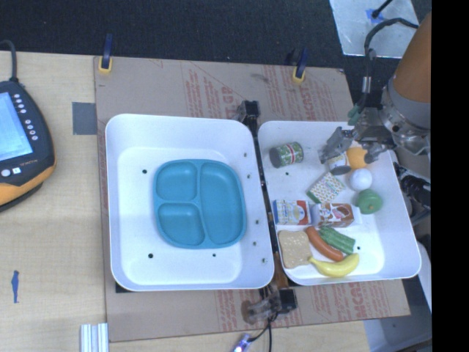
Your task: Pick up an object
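1. orange, the small rounded object (356,156) sits in the upper right part of the right bin (407,248), right under the gripper (352,147); it looks smooth and plain, with part of it covered by the dark metal fingers.
2. whether the jaws are apart or together cannot be told from this slanted view, nor whether they truly clamp the orange piece or merely hang over it.
3. just below it lies a white ball (360,179), touching or nearly touching the orange object, and below that a green round fruit (369,202).
4. to the left of the ball rests a patterned square packet (326,188), tilted, and further left near the bin's upper left a green-labelled can (286,154) lies on its side.
5. across the middle of the bin lies a flat carton (313,213) with red and blue print.
6. near the bin's lower edge sit a slice of bread (294,247), a carrot (324,244), a green cucumber-like piece (338,238) and a banana (335,266), close together.
7. the left bin (124,196) holds a blue divided plate (198,202).
8. a teach pendant (20,145) rests on the bench at far left.
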Action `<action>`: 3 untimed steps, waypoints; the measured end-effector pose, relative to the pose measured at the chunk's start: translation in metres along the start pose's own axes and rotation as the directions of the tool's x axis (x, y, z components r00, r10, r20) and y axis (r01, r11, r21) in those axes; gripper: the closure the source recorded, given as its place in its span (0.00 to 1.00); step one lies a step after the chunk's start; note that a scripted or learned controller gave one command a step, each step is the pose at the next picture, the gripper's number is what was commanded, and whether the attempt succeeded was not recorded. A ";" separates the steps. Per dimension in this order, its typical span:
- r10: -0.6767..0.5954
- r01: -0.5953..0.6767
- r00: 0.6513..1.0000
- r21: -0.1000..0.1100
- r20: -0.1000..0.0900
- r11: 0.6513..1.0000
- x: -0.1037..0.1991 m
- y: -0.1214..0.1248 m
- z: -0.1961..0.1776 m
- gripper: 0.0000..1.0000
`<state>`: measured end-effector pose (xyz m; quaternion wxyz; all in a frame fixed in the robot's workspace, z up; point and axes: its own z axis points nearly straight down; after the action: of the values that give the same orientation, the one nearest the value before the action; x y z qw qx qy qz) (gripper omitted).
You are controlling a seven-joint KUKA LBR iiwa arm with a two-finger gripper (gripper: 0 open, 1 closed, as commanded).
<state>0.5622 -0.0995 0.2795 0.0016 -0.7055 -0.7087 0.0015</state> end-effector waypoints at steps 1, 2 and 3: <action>-0.001 0.001 1.000 0.002 0.002 1.000 -0.016 0.072 0.121 0.00; 0.002 -0.002 1.000 -0.002 0.001 1.000 -0.053 0.094 0.123 0.00; 0.000 0.000 1.000 -0.005 0.002 1.000 -0.020 0.035 0.185 0.00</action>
<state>0.5965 -0.1189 0.0947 -0.0009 -0.7056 -0.7086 0.0007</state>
